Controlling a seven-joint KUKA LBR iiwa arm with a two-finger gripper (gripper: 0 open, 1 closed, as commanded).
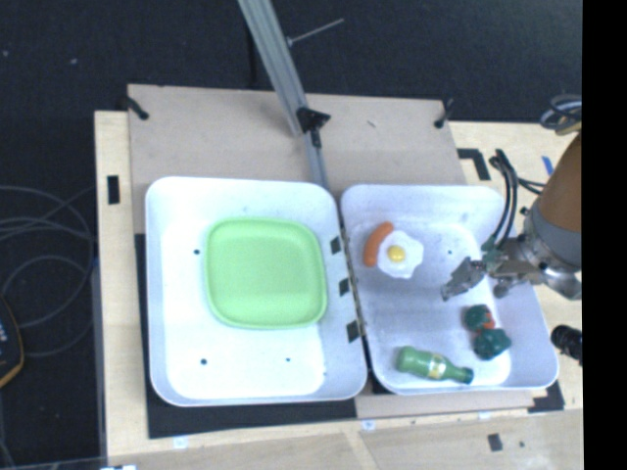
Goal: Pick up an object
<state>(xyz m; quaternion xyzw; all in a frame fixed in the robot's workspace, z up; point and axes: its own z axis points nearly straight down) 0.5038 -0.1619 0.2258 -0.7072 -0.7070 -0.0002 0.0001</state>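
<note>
Green toy point(486, 330) is lying just under the spread, empty hand point(482, 280); descending off-centre risks nudging it away.

No legible text or labels.
</note>
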